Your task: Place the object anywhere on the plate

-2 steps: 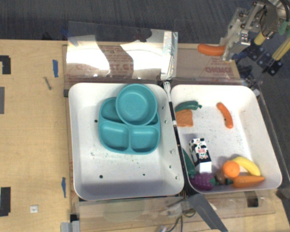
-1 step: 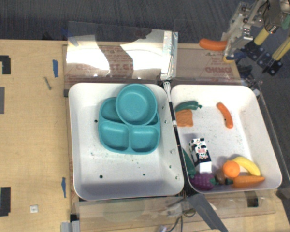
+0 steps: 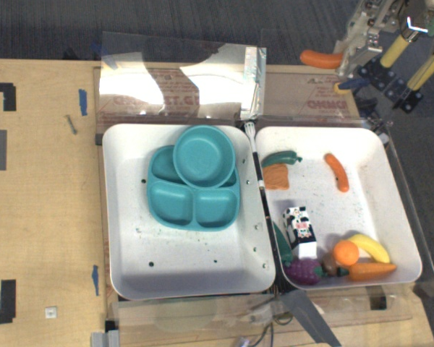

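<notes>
While you looked on, the end effector (image 3: 345, 61) hung clear of both bins, closed on the right end of the orange sausage (image 3: 320, 58), which stuck out sideways from the tips toward the left. That toy looked light, stiff and smooth-skinned. An end grip like this would, I judge, let it pivot or slip, so a hold across its middle would have suited you better. Just below the end effector lay the right bin (image 3: 390, 157), with a similar orange piece (image 3: 337, 172) nearest its near corner. Further off, down and to the left, sat the left bin (image 3: 130, 266) with the teal plate (image 3: 194, 204) in it. A teal bowl (image 3: 204, 156) covered the plate's closest part, so the open compartments beyond it were your likelier landing spots.
</notes>
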Controlling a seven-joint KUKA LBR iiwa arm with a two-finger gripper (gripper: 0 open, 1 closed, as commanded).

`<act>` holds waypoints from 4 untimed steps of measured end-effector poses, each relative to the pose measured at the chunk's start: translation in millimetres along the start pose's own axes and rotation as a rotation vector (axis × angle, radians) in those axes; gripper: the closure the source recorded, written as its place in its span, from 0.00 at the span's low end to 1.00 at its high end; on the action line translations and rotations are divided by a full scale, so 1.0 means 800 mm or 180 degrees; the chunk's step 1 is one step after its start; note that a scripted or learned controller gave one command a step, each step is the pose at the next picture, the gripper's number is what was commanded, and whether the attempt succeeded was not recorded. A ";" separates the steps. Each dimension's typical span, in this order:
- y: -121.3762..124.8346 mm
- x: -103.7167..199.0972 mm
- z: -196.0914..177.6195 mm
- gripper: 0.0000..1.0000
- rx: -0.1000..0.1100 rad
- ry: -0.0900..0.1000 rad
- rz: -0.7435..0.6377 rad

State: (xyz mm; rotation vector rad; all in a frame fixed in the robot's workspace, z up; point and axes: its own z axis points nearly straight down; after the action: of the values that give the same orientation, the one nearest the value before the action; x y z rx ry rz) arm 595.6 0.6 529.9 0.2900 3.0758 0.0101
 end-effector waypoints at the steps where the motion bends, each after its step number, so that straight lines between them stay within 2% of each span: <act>1: 0.001 -0.002 -0.016 1.00 -0.0007 -0.0035 0.0000; 4: 0.002 -0.008 -0.063 1.00 -0.0027 -0.0137 0.0000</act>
State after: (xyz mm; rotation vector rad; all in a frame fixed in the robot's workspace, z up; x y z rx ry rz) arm 599.6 1.1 580.9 0.2858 3.0322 0.0167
